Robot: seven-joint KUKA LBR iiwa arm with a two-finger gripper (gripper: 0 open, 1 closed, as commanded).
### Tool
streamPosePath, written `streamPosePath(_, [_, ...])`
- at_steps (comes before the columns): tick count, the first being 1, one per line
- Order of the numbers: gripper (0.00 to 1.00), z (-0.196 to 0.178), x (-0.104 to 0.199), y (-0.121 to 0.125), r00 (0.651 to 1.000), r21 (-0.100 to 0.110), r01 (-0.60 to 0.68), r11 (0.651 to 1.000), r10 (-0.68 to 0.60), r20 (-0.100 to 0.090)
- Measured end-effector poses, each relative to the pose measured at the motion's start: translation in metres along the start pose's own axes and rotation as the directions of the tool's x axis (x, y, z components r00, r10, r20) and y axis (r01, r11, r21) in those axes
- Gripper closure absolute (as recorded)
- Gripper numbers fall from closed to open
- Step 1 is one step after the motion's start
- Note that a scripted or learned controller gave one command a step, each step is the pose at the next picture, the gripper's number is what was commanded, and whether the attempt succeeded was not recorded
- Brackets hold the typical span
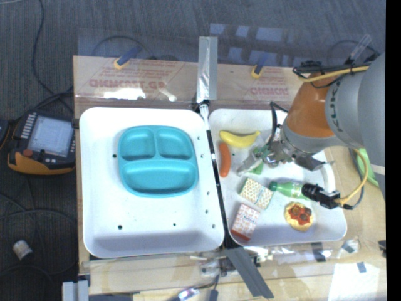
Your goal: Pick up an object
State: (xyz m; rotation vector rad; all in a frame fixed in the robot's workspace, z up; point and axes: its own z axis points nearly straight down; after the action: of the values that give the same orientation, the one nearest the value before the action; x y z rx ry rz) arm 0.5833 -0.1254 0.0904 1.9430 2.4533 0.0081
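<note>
Fingers (258, 160) low in the right bin (279, 234), hard to read among the toys.

The fingers sit just below the yellow banana (239, 138) and beside the orange carrot (224, 158), which lies to their left; a small green piece (256, 167) lies right at the tips, but whether it is clamped, or whether the fingers are apart or together, cannot be told. Below them lie a checkered cracker (255, 192) and a pink-and-white packet (245, 220); to the lower right, a green bottle (287, 188) and a small pizza (299, 215). The arm's wrist (307, 115) covers the bin's far right corner. Well to the left, the left bin (100, 224) holds a teal divided plate (156, 160). A cardboard sheet (144, 77) covers the bench's back.
</note>
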Motion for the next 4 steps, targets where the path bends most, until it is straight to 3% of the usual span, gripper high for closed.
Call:
streamPosePath(1, [0.00,0.000,0.000,0.000,1.000,0.000,0.000,1.000,0.000,0.000])
streamPosePath(2, [0.00,-0.031,-0.013,-0.024,0.989,0.014,-0.149,0.989,0.150,-0.005])
streamPosePath(3, [0.00,0.001,0.008,0.018,0.999,0.006,-0.039,0.999,0.039,0.001])
streamPosePath(4, [1.00,-0.009,0.008,0.020,0.999,0.002,-0.040,0.999,0.040,-0.001])
